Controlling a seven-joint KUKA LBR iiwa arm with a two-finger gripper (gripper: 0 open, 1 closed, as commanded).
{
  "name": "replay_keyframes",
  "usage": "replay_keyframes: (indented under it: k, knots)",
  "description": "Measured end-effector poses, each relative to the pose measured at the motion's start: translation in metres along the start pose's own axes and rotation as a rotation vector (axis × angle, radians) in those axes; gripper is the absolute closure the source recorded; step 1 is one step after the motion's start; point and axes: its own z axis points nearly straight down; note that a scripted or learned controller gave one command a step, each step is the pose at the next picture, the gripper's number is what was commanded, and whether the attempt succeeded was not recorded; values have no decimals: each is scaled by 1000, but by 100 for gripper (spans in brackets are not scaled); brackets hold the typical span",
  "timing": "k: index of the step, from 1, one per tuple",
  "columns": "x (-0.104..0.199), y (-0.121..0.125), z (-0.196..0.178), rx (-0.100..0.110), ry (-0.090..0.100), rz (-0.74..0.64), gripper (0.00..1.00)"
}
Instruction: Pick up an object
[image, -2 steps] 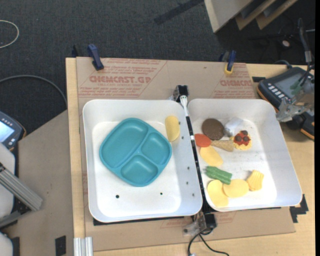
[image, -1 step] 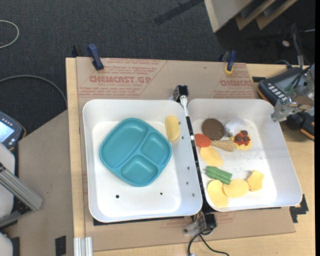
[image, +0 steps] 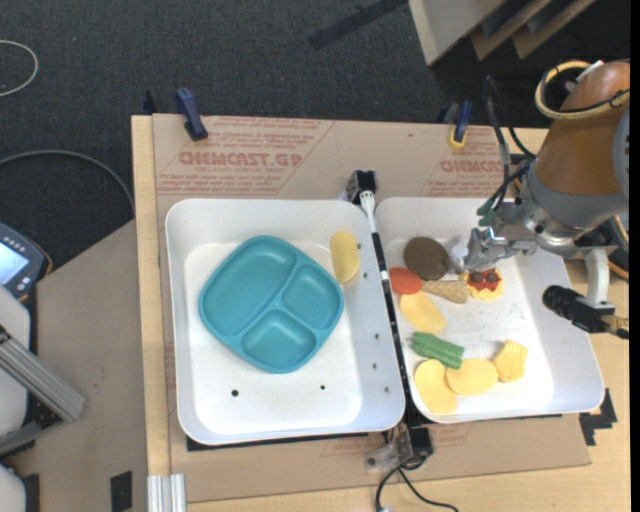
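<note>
My gripper (image: 483, 262) hangs low over the right bin (image: 560, 385), its tip just above a small red and yellow toy food piece (image: 487, 285). To its left lie a dark brown round piece (image: 426, 257), a tan wedge (image: 446, 291) and a red-orange piece (image: 404, 281). Further forward sit a yellow piece (image: 423, 313), a green pod (image: 437, 348), pale yellow rounds (image: 455, 380) and a ridged yellow piece (image: 511, 360). The arm's body hides the fingers from above.
The left bin (image: 190, 330) holds a teal divided plate (image: 271, 302) and a yellow banana-like piece (image: 345, 256) by its right wall. A black divider (image: 383, 300) runs between the bins. Blue clamps (image: 190, 113) grip the board's far edge.
</note>
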Motion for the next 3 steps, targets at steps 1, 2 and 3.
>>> replay_keyframes:
  k: [1,2,3]
  knots:
    - [-114,41,74,-8,-13,17,100]
    - [24,70,-71,-27,-5,-5,100]
    - [-88,29,-49,-3,-11,21,100]
